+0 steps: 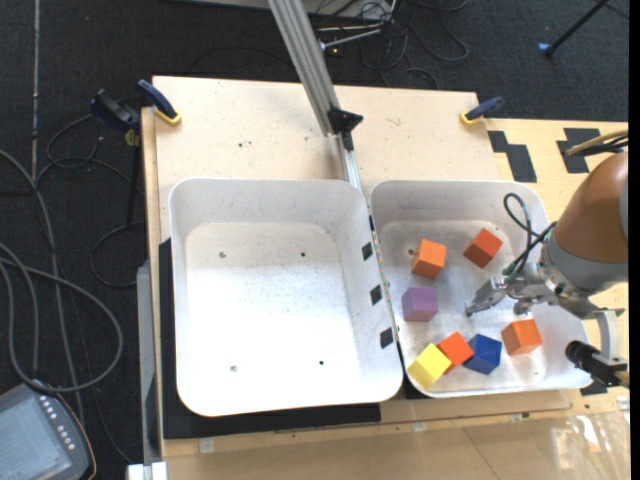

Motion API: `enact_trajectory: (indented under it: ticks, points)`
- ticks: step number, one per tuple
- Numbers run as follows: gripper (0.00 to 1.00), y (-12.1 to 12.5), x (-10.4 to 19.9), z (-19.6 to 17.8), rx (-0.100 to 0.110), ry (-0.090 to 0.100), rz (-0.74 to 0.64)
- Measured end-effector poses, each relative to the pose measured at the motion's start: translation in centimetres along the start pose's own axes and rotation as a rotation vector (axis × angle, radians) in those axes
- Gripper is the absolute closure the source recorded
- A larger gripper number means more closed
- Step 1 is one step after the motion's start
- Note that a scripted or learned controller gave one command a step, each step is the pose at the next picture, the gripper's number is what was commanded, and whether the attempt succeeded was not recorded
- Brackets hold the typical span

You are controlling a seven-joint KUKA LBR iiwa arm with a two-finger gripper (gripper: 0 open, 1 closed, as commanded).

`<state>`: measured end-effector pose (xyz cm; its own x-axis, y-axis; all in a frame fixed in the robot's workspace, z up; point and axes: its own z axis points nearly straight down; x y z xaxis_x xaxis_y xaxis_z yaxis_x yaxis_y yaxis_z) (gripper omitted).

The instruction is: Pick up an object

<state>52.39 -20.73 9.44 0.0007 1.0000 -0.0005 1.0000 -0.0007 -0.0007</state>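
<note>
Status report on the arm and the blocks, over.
Gripper low over right bin, nothing between its fingers. Blocks loose: orange cube nearest, blue cube beside it. Way in open.

Grey KUKA arm (590, 253) with orange band.
Rounded orange section above a grey wrist; thin dark cable (522, 220) looped beside it; small metallic two-finger gripper (497, 298) at the tip.

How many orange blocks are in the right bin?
4: one upper middle, one upper right, one between yellow and blue blocks, one beside the pincer. The arm may hide more.
</note>
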Motion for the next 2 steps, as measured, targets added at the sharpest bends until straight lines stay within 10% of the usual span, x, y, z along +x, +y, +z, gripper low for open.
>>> enact_trajectory:
  ticks: [1,2]
  points:
    - [1.0,0.1,0.0,-1.1,-0.004,-0.001,0.0]
    - [1.0,0.4,1.0,-6.2,-0.007,-0.002,-0.004]
